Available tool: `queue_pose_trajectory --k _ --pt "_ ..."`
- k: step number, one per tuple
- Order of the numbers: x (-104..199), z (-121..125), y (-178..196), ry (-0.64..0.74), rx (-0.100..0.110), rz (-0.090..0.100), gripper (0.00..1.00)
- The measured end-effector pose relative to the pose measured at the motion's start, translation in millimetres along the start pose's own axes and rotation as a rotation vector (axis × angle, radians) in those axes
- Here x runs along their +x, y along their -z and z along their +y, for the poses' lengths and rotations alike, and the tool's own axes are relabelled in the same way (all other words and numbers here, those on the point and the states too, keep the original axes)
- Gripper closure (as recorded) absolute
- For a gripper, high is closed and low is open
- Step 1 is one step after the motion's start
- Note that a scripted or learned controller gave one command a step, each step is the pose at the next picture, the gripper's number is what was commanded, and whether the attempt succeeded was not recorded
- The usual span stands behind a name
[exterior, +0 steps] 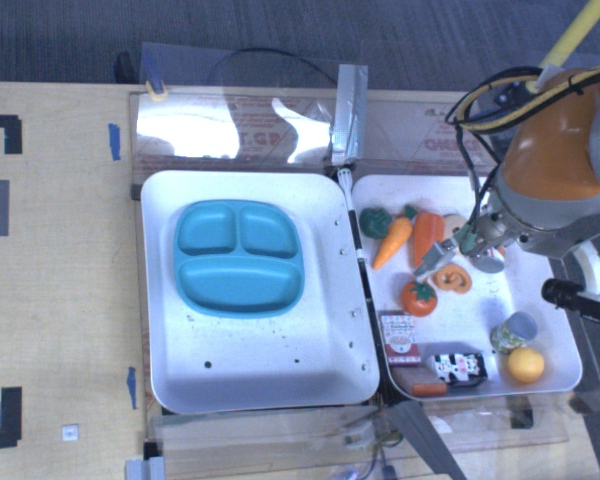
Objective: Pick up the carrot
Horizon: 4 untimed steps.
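The carrot (391, 243) is orange with a green leafy top (375, 221). It lies tilted in the upper left of the right bin (555, 380), close to the wall between the bins. My gripper (437, 257) hangs a little to the carrot's right, over a red-orange vegetable piece (426, 233) and just above an orange slice (452, 280). Nothing visibly sits in the gripper, and the carrot lies apart from it on the bin floor.
A tomato (418, 299), a red carton (400, 336), a black-and-white box (457, 367), a grey can (520, 326) and a yellow fruit (525, 365) crowd the right bin. The left bin (170, 348) holds a blue divided plate (240, 256). Cables (480, 103) loop above the arm.
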<state>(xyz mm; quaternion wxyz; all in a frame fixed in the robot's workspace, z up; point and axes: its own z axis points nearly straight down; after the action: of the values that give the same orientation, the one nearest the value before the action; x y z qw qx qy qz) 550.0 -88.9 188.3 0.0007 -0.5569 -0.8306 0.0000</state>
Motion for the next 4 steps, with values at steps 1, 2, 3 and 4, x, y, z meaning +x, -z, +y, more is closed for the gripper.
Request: queue_pose_trajectory --k 1,2,3,4 --pt "-46 15 88 -0.146 -0.009 -0.006 0.0" --pt "-13 64 35 -0.016 0.002 0.001 0.0" --pt "-41 70 -51 0.082 0.001 -0.002 0.0" --pt "-44 72 -79 0.12 -0.01 -0.008 0.0"
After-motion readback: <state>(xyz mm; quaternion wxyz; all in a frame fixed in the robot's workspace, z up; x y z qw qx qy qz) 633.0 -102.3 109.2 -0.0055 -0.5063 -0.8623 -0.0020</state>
